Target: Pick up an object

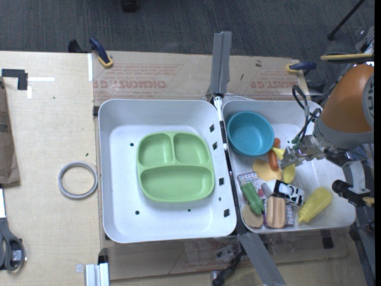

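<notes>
You've got a tape ring [78, 179] on the bench far left; left bin [113, 159] holds a green divided plate [175, 166]; right bin [333, 177] has a blue bowl [250, 133] at back, toy food piled toward the front, yellow bottle [315, 204] front-right; gripper [292, 155] sits low just right of the bowl, over the orange and yellow pieces [275, 162]; can't tell whether it's gripping anything.
</notes>
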Robot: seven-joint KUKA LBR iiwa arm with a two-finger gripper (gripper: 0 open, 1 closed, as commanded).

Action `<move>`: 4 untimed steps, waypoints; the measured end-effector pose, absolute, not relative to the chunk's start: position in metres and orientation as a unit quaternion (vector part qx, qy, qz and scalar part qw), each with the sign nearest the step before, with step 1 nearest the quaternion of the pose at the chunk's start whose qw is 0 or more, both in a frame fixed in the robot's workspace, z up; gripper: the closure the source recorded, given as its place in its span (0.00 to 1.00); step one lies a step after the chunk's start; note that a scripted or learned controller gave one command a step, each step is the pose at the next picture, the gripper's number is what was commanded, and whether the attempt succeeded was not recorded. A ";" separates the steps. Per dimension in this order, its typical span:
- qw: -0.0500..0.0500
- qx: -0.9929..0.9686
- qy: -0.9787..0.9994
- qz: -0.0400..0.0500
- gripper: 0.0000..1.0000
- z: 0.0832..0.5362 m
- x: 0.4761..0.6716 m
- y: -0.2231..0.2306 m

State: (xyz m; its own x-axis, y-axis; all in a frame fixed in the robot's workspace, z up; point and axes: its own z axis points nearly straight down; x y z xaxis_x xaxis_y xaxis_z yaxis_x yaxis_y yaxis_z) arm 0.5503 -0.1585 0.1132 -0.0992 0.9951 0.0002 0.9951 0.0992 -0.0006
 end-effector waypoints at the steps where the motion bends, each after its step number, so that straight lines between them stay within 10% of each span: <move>1: -0.001 -0.739 -0.673 0.001 1.00 0.252 0.649 -0.089; 2: 0.000 -0.740 -0.673 0.001 0.00 0.252 0.649 -0.089; 3: 0.000 -0.713 -0.701 0.002 0.00 0.232 0.659 -0.079; 4: 0.000 -0.695 -0.719 0.002 0.00 0.172 0.619 -0.114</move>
State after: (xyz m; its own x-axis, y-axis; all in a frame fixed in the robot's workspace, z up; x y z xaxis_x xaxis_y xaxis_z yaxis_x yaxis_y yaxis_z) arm 0.6189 -0.1145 0.1716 -0.0352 0.9994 -0.0016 0.9994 0.0352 -0.0027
